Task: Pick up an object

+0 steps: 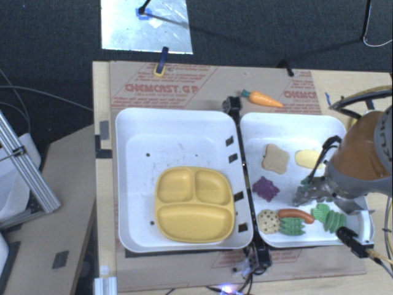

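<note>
So in the camera view the gripper (pixel 305 194) hangs low in the right bin (pixel 288 123), just above the toy hot dog (pixel 295 214), which looks like the likely target. The hot dog lies near the front wall with its long axis running left-right, tilted slightly down to the right. Can't tell whether the jaws are spread or clenched, too dark and small. Around it: a cookie (pixel 268 220), green pea pods (pixel 292 227), purple grapes (pixel 265 188), toast (pixel 275 158). The yellow divided plate (pixel 195 203) sits alone in the left bin (pixel 172 128), probably the drop-off side. A carrot (pixel 264 99) lies out on the surface.
</note>
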Controlling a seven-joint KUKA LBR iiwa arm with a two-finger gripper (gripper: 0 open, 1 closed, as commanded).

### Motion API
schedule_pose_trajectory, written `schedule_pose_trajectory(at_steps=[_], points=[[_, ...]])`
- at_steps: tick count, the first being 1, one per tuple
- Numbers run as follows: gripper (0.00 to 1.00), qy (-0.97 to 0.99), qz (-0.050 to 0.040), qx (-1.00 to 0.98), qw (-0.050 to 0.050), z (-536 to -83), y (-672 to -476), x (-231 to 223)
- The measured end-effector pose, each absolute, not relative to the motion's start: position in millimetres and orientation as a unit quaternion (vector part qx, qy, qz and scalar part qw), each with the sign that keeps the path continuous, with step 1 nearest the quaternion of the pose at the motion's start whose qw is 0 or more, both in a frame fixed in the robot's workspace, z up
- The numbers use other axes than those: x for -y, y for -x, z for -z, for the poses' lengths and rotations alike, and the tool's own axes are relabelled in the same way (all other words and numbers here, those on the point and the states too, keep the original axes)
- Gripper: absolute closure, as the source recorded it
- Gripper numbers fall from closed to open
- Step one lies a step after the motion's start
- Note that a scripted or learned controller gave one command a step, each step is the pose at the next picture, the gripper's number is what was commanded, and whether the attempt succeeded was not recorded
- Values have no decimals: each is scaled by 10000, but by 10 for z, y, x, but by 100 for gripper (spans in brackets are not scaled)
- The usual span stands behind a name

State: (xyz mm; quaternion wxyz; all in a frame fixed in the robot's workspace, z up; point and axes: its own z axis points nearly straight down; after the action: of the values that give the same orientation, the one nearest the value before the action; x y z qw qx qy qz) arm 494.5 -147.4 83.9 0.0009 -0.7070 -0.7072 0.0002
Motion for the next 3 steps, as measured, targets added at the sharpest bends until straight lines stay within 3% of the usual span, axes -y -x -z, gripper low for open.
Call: schedule_pose_trajectory(at_steps=[1,2,3], points=[[100,6991,74,7150,-26,-2042,-5298,-356],[100,7040,66,7102,-39,-3299,-5021,-471],[100,7100,-52,7041,37,-1765,-4834,318]])
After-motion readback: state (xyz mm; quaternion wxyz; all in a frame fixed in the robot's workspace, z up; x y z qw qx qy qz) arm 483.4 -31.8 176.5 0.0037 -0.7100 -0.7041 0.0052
